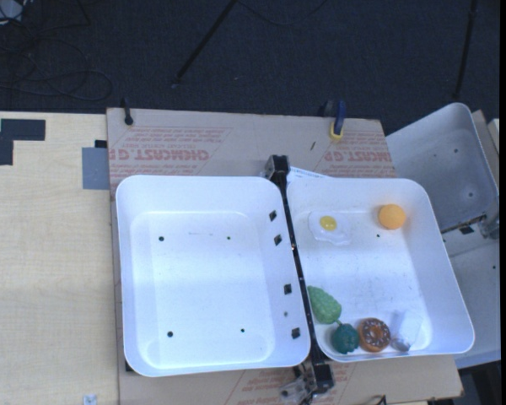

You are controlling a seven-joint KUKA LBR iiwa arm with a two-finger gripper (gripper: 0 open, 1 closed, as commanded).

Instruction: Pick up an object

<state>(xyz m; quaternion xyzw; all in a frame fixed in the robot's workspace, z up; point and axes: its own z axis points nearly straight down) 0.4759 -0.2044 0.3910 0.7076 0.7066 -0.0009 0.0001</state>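
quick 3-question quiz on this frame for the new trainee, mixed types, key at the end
1. True or false: the orange ball lies in the left bin.
2. Multiple choice: what sits right beside the sprinkled donut, on its left in the camera view? A) the fried egg toy B) the dark teal round object C) the orange ball
3. Fill in: the light green object lies against the ____ wall of the right bin, next to the divider between the bins.

Key: 1 false, it is in the right bin. 2 B. 3 left.
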